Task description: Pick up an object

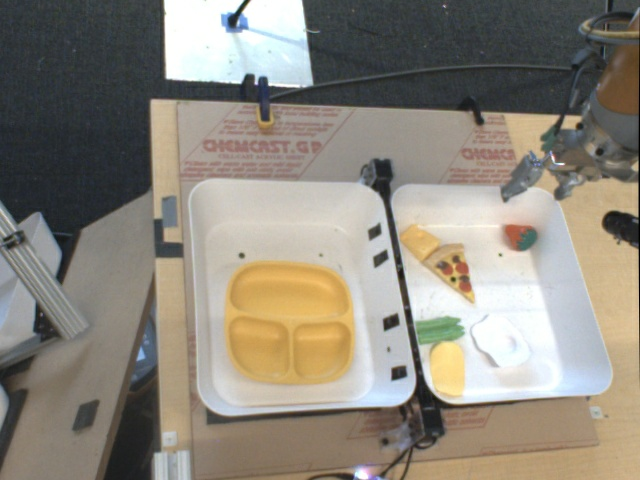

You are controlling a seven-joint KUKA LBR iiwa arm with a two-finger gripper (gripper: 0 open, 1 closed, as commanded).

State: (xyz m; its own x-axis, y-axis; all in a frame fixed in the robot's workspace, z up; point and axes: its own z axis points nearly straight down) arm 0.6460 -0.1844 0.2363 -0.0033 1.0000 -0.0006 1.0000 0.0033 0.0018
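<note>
The gripper (pixel 541 176) hangs over the right bin's (pixel 580 298) far rim, fingers spread, holding nothing; in that bin lie a strawberry (pixel 520 236), pizza slice (pixel 452 265), green bean (pixel 439 328) and egg (pixel 499 340); the left bin (pixel 215 228) holds a yellow tray (pixel 290 320).

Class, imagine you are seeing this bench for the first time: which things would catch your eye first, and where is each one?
The yellow divided plate stands out first, lying alone in the left bin. Next comes the cluster of toy food in the right bin: a pizza slice near its middle, a strawberry toward the far right side, and a fried egg near the front. Above that bin's far right corner hangs the gripper.
</note>
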